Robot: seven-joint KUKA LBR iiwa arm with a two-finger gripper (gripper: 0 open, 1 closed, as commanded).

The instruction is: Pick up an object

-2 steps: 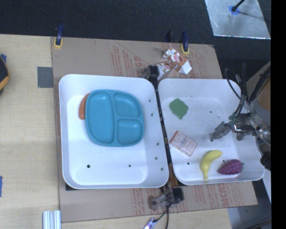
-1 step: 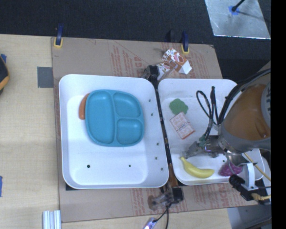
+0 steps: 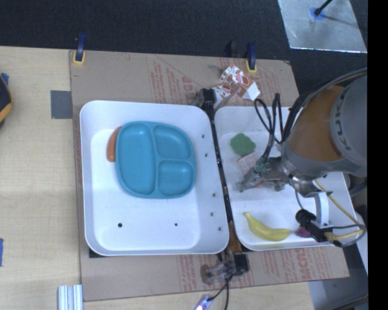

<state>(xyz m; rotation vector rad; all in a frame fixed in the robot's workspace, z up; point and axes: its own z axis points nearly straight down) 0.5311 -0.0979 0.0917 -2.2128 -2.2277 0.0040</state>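
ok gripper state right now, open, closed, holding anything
Gripper: cannot be told from this view. It sits low in the right bin, between the green object and the banana, with nothing visibly held.

— Any wording legible on the bench?
— Only faint red print running along the brown cardboard sheet [image 3: 181,66] under the bins, too blurred to read. The crumpled wrapper [image 3: 236,82] bears red and white markings, likewise unreadable.

Even overhead light, soft shadows, mild glare on the white bins [image 3: 149,234], slightly soft focus.
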